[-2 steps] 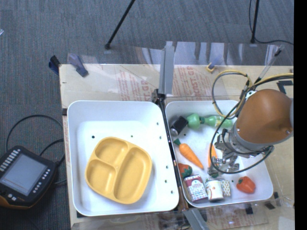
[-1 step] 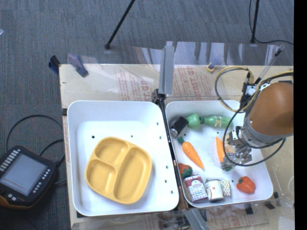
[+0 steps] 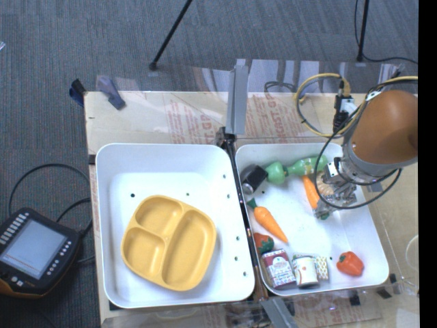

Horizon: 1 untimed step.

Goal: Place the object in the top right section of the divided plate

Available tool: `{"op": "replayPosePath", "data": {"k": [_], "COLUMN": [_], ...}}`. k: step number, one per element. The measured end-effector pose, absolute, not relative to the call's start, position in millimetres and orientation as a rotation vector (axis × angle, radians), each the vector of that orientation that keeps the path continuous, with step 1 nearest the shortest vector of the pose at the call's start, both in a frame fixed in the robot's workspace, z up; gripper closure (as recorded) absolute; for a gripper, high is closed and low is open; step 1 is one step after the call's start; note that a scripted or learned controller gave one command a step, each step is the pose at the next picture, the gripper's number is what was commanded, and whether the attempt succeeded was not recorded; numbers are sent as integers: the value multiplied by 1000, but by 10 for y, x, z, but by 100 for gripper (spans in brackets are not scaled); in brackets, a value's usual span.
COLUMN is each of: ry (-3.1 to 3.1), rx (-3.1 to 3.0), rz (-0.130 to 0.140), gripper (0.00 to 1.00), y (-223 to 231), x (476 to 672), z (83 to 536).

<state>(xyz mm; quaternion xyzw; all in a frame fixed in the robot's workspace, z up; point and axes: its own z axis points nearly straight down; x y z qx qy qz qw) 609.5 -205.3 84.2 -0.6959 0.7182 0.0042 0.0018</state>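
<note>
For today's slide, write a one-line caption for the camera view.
KUKA arm's end effector hovers over toy food in the right bin, beside a carrot; yellow divided plate waits in the left bin.

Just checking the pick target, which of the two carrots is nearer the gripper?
The upper carrot, right beside the gripper; the other carrot lies farther left, mid-bin.

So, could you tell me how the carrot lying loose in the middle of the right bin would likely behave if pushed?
The carrot looks like smooth, stiff plastic, so it would probably slide easily on the right bin. Its round, tapered body would likely roll in a curve. It looks light.
</note>
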Motion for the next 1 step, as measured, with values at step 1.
{"op": "replayPosePath", "data": {"k": [1], "ry": [2012], "rx": [-2410], "rz": [17], "gripper": [100], "y": [-2130], "x": [6419], "z": [836]}}
